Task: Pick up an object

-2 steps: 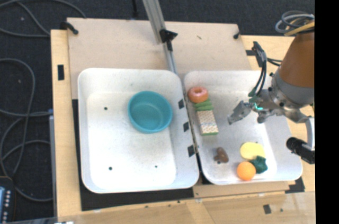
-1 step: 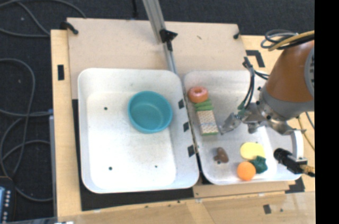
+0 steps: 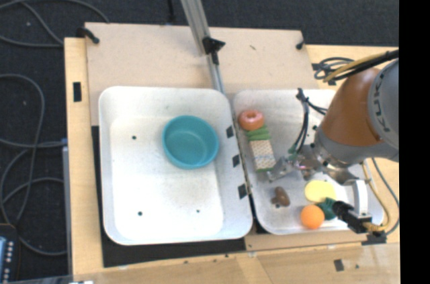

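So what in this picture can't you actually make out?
Camera view: the right bin is hidden under the arm on its right side.
Camera view: the small brown thing is too small to identify.
Camera view: the yellow thing is partly under the arm, so its shape is unclear.
Camera view: the green bit beside the orange ball is too small to name.
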Available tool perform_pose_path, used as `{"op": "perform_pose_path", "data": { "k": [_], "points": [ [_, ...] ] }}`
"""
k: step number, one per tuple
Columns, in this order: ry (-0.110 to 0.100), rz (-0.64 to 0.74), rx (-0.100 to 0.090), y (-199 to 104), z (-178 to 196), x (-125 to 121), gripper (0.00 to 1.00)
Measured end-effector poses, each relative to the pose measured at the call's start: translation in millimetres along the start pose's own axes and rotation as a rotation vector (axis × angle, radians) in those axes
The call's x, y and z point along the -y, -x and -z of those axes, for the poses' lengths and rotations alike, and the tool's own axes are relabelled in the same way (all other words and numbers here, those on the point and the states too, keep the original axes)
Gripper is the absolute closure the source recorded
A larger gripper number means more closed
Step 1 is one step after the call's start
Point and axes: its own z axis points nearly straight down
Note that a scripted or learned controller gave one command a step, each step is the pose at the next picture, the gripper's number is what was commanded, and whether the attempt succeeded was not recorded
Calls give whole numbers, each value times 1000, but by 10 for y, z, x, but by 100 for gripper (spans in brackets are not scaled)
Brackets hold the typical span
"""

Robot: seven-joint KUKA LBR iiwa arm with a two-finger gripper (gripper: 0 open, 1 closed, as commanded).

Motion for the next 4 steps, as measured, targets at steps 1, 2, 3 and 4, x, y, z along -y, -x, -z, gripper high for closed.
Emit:
{"op": "perform_pose_path", "data": {
  "k": [1, 2, 3, 4],
  "points": [
    [4, -1, 1, 18, -278, -1, 0],
    [9, -5, -1, 15, -162, -15, 100],
    [13, 5, 0, 17, 478, -24, 100],
    [13, 6, 0, -41, 1075, 11, 100]
  ]
}}
